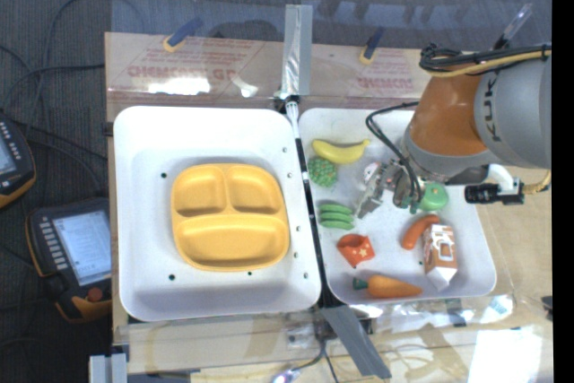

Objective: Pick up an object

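Fingers [375,193] seem spread with nothing between them, just right of the green pea pod [336,214].

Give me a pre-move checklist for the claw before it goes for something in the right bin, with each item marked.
1. Claw is over the right bin, where the toys lie: ok.
2. Nothing is between its fingers: ok.
3. A target lies near: the green pea pod is just left of and below the claw: ok.
4. Room around that target: the red piece lies below it and the bin wall is close on its left: cannot tell if the fingers will fit.
5. Height of the claw above the bin floor: cannot tell from this slanted view.
6. Yellow tray in the left bin is out of the path: ok.
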Robot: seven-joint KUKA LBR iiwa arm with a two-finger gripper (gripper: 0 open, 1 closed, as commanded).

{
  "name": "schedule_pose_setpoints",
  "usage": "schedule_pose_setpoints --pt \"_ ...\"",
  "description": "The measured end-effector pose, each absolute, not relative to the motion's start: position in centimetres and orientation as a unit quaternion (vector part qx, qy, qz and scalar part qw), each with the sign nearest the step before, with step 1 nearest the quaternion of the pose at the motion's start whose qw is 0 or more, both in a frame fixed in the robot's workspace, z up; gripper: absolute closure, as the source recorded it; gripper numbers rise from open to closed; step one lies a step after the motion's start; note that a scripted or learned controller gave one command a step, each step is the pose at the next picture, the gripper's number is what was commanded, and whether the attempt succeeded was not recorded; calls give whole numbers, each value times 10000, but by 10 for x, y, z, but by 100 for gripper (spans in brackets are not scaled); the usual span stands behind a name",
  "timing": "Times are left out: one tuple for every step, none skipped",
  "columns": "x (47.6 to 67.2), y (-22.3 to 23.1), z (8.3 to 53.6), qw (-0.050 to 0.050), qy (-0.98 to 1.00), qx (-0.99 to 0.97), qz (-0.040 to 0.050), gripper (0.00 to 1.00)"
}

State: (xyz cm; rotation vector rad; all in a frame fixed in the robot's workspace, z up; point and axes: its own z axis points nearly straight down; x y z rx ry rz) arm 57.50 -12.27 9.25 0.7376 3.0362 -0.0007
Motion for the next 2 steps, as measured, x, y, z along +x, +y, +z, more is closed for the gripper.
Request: schedule_pose_setpoints --pt "622 -200 162 17 9383 3457 -20 100" --pt "620 -191 149 17 9247 3806 -17 100"
